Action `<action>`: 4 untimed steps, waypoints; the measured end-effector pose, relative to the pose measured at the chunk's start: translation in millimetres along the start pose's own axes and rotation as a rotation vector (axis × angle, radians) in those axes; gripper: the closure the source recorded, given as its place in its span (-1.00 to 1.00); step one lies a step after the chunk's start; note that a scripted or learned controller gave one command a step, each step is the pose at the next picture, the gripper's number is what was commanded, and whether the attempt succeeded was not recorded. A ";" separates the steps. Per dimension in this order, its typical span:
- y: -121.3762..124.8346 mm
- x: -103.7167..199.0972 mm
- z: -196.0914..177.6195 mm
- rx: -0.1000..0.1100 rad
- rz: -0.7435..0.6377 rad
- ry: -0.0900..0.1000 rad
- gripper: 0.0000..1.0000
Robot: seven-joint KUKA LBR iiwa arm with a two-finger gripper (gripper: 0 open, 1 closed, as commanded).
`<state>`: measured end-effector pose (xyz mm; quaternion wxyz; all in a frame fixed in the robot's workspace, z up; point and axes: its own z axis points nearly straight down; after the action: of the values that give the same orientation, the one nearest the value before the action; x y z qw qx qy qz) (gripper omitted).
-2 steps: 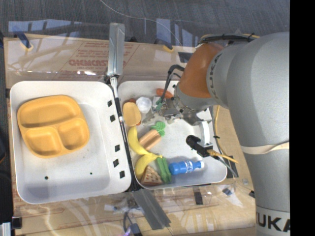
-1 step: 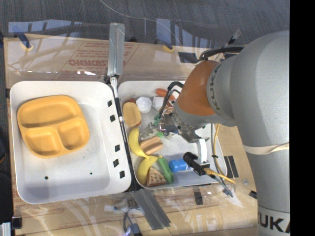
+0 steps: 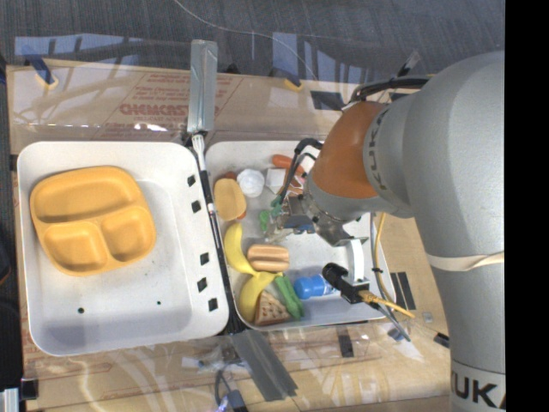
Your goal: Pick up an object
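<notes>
From my console, the bulky grey arm (image 3: 446,187) hides the right-hand white bin's (image 3: 225,151) far side; its gripper fingers are lost beneath the wrist.

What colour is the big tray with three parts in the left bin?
The tray is yellow-orange all over, seen plainly in the camera view, lying in the left bin.

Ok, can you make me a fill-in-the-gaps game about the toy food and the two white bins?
1. The yellow divided plastic tray lies in the ___ shallow white bin.
2. The curved yellow toy banana lies in the ___ shallow white bin.
3. The toy hot dog in a tan bun touches the toy ___.

Missing words: left; right; banana
</notes>
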<state>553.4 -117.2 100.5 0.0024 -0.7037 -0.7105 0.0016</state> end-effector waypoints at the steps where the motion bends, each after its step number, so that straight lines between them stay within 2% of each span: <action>1: -0.1 0.1 0.2 0.000 0.000 0.000 -1.00; 2: 0.3 0.7 -9.3 0.001 -0.005 0.000 1.00; 3: 0.3 0.8 -9.1 0.001 -0.005 0.000 -1.00; 4: 12.5 6.1 9.8 -0.005 0.127 -0.002 -1.00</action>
<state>565.8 -111.0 90.7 -0.0004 -0.7473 -0.6645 0.0006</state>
